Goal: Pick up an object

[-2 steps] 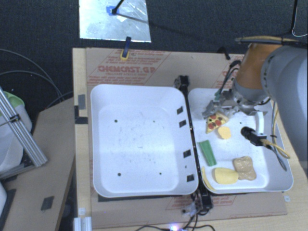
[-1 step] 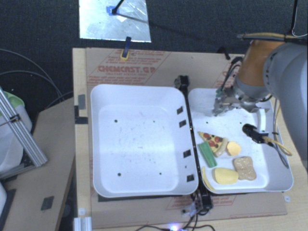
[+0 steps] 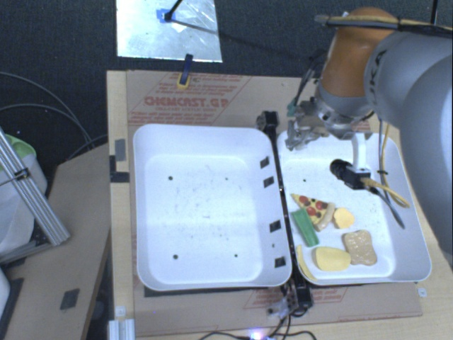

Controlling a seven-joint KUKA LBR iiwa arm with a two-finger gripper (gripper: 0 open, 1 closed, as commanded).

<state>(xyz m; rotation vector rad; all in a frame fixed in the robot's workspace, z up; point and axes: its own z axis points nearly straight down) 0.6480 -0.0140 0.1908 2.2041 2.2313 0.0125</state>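
Nearest in the right-hand shallow white bin (image 3: 414, 264) lie a yellow oval plastic piece (image 3: 331, 259) and a tan toy bread slice (image 3: 361, 247). Just beyond them are a green plastic stick (image 3: 306, 227), a toy pizza slice (image 3: 316, 208) and a small yellow lump (image 3: 344, 218). Farthest, the grey gripper (image 3: 294, 141) hangs over that bin's far left corner, well apart from them; whether it is clenched or released cannot be told.

Clustered toward the near edge of the right bin (image 3: 318, 176), all lying flat: a pizza slice (image 3: 313, 207), a green strip (image 3: 306, 227) touching it, a small yellow piece (image 3: 343, 218), a yellow oval (image 3: 331, 259) and a tan biscuit (image 3: 360, 247).
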